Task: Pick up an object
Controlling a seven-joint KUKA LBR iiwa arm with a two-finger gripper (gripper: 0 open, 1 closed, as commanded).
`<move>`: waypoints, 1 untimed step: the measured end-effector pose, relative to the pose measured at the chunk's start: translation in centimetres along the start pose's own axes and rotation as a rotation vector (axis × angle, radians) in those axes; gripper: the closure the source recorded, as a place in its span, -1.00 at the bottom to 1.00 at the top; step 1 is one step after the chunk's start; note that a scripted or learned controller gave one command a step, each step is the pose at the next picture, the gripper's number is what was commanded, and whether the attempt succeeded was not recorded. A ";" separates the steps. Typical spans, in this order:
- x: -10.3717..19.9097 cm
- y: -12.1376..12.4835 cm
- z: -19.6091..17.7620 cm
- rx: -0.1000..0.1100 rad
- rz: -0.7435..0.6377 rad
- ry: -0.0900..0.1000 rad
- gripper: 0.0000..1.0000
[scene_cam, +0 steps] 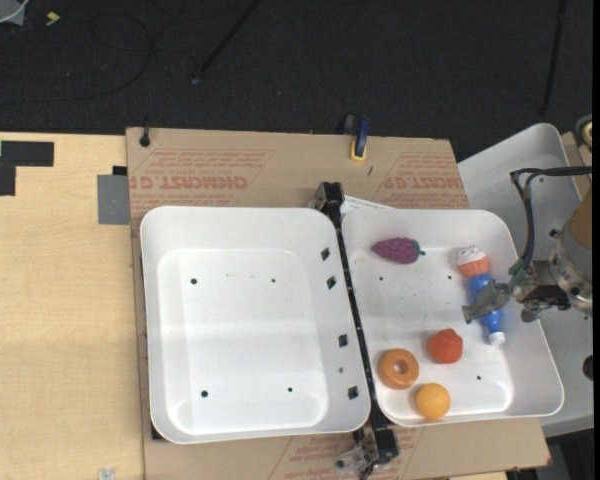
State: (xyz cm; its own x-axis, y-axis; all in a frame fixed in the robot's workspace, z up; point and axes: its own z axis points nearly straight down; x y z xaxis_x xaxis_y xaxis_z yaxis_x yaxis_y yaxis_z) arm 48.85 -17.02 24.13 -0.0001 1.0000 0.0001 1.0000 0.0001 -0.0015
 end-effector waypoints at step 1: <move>0.1 2.8 16.0 0.001 -0.002 0.000 -1.00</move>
State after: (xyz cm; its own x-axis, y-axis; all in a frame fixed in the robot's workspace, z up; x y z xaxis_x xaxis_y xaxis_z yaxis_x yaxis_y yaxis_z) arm 51.67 -16.94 8.12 -0.0017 1.0000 0.0005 1.0000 0.0017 -0.0023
